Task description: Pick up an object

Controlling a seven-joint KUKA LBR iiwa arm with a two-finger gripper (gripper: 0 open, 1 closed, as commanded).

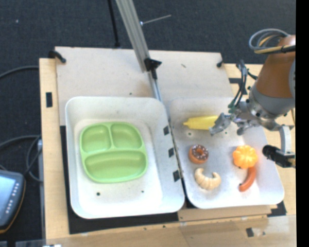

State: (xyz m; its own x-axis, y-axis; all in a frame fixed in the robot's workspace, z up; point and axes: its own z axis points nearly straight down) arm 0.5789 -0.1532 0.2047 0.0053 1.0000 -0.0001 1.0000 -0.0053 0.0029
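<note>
The right bin [268,192] holds several toy foods: a yellow corn-like piece [201,122] at the back, a brown donut [199,153], a beige croissant [207,179], an orange pumpkin [245,157] and a red chili [247,179]. My gripper [230,127] hangs over the back of this bin, just right of the yellow piece and up-left of the pumpkin. It is open, its fingers spread, with nothing between them. One fingertip [218,126] sits close beside the yellow piece's right end.
The left bin [77,199] holds a green divided plate [113,152]. An aluminium post [136,32] rises between the bins at the back. The arm's orange band [275,78] and cables sit at the right. A black clamp [278,156] juts in at the right bin's edge.
</note>
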